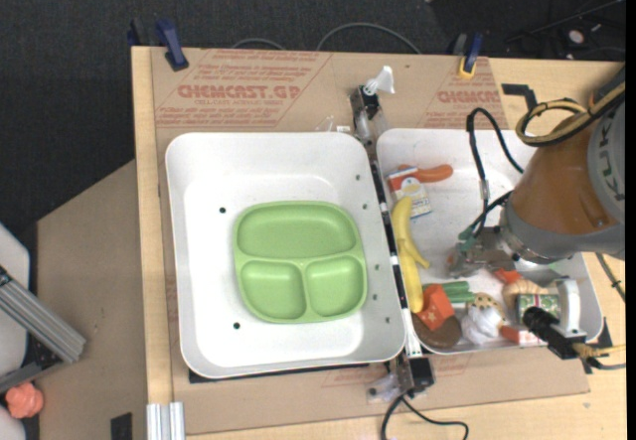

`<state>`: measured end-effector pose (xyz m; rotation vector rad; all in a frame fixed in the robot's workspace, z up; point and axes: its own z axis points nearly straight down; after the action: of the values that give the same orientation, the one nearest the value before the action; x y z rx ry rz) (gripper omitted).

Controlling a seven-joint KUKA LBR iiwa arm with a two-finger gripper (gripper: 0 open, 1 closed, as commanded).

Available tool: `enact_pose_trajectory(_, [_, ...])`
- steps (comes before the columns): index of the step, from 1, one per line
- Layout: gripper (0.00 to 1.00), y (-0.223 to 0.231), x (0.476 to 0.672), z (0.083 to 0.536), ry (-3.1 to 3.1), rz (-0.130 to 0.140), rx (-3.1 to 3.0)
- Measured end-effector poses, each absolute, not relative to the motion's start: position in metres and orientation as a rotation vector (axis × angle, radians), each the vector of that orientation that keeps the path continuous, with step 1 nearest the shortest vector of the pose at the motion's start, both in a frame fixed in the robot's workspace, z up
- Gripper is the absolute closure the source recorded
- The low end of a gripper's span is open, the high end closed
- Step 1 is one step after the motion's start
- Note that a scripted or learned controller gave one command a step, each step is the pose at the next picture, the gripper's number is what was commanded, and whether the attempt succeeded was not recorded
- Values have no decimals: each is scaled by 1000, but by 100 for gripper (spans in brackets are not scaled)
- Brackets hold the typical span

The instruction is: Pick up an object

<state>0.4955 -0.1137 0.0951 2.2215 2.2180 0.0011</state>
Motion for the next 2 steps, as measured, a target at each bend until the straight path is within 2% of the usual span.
enact_pose_trajectory(1, [100,-193,558,182,2206,6,2213])
enact_pose_trajectory(2, [0,-188,554,175,2220,0,2221])
